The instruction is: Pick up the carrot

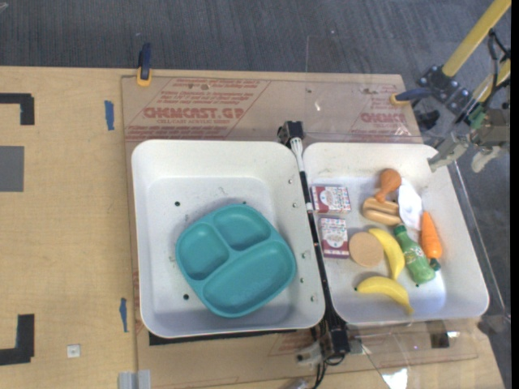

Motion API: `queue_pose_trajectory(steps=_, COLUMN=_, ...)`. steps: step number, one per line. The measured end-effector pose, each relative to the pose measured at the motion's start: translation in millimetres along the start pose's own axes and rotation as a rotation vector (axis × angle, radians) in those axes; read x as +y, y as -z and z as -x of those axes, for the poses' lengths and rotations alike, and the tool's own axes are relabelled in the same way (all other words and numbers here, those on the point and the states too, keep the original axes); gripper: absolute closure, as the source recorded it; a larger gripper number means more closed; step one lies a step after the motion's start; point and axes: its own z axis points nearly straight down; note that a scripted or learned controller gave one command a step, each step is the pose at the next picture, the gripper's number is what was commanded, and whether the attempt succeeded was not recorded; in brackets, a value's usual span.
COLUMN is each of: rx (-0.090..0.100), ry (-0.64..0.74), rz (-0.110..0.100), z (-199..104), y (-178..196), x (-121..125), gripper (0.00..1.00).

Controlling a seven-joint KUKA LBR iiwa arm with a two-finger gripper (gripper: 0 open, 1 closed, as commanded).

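The carrot (431,235) is orange with a green tip and lies along the right side of the right bin (466,298). It sits between a white packet (409,205) and a green bottle (416,259). My gripper (456,150) hovers at the upper right corner of that bin, above its rim. It is well apart from the carrot and nothing is seen in it.
The right bin also holds a drumstick (389,180), a hot dog (380,211), two bananas (386,288), a round bun (366,248) and two red-and-white boxes (332,199). A teal divided plate (235,258) lies in the left bin (154,217). A yellow pole (480,29) slants at the top right.
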Motion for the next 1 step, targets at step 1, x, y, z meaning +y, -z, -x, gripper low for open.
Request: queue_pose_trajectory(steps=1, rx=0.003, ry=0.107, rz=-0.012, z=21.2, y=-120.6, x=-36.9, gripper=0.0)
